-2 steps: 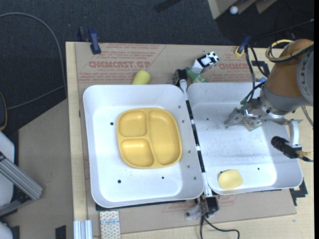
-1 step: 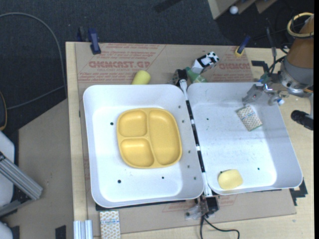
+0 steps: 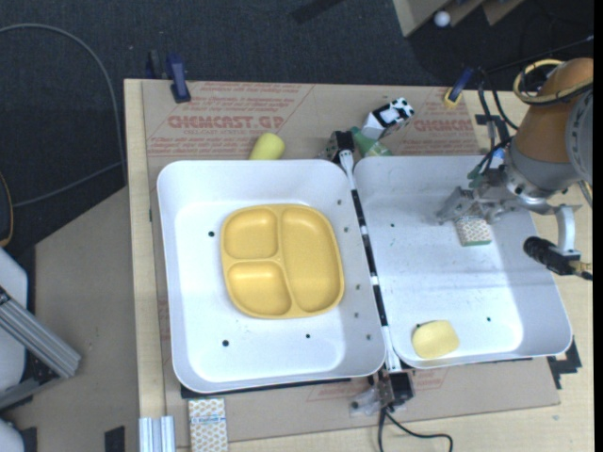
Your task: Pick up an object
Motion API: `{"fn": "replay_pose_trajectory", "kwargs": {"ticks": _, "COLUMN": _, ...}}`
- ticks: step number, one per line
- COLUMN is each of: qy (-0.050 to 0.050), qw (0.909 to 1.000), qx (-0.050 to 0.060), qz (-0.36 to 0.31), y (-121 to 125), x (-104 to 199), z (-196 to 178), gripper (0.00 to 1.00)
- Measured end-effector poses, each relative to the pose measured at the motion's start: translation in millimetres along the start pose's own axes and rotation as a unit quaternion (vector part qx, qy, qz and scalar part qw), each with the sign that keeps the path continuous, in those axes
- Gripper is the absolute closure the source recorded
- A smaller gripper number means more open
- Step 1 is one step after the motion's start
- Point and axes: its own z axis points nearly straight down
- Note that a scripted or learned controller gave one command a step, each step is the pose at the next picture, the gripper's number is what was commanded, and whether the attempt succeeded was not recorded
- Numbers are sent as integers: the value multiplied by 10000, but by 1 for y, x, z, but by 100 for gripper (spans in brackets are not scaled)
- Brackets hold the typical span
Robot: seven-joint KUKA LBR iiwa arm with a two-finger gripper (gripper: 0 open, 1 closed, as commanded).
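The claw (image 3: 474, 210) hangs low in the right bin (image 3: 528, 318), directly above a small pale checkered object (image 3: 474, 231), apparently lined up for a grab. Whether it is spread or pinching cannot be told.

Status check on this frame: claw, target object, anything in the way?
Claw low over the right bin, directly above a small pale block; grasp not confirmed. Yellow lump loose near that bin's front edge. Yellow divided plate in the left bin. Nothing obstructing.
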Motion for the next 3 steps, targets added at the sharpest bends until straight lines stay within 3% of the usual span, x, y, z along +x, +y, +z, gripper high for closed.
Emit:
{"fn": "replay_pose_trajectory", "kwargs": {"ticks": 1, "qy": -9, "qw": 10000, "qx": -17, "qz": -5, "y": 1, "x": 0, "z": -11, "gripper": 100}}
{"fn": "replay_pose_trajectory", "kwargs": {"ticks": 2, "qy": 2, "qw": 10000, "qx": -3, "qz": 3, "y": -2, "x": 58, "z": -1, "gripper": 100}}
{"fn": "replay_pose_trajectory", "kwargs": {"ticks": 3, "qy": -1, "qw": 10000, "qx": -23, "qz": -1, "y": 8, "x": 130, "z": -101, "gripper": 100}}
